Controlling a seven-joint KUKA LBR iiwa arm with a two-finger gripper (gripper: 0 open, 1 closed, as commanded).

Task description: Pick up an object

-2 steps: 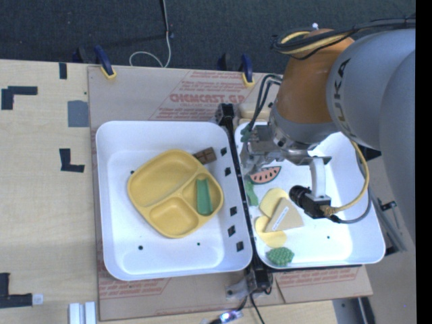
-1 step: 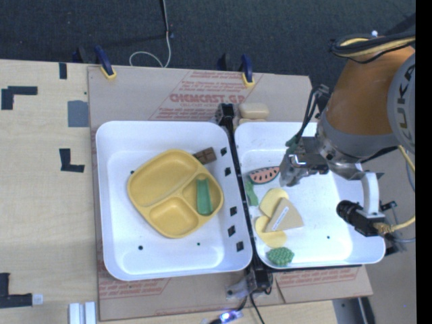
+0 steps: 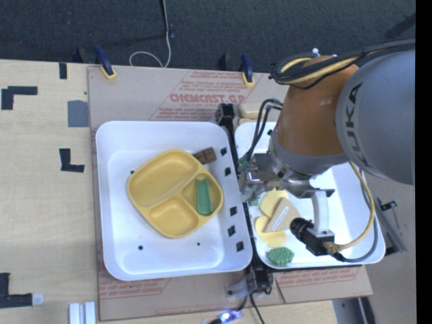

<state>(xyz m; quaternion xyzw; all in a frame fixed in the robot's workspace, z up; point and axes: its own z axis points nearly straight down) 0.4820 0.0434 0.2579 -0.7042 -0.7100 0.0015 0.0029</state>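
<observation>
A yellow divided plate (image 3: 165,187) lies in the left bin (image 3: 115,147), with a green cylinder (image 3: 203,196) resting in its right compartment. A small brown block (image 3: 206,156) sits just beyond the plate's far rim. In the right bin (image 3: 368,238) lie pale yellow pieces (image 3: 273,211) and a green knobbly item (image 3: 279,255) near the front wall. My arm (image 3: 317,123) hangs low over the right bin's left part, and the gripper (image 3: 270,184) is hidden under the wrist, just above the yellow pieces.
A black divider strip (image 3: 233,181) with clips runs between the two bins. Cables loop around the wrist, and a black cylinder (image 3: 307,236) sticks out at the arm's front side. Blue clamps (image 3: 103,63) hold the cardboard sheet at the back.
</observation>
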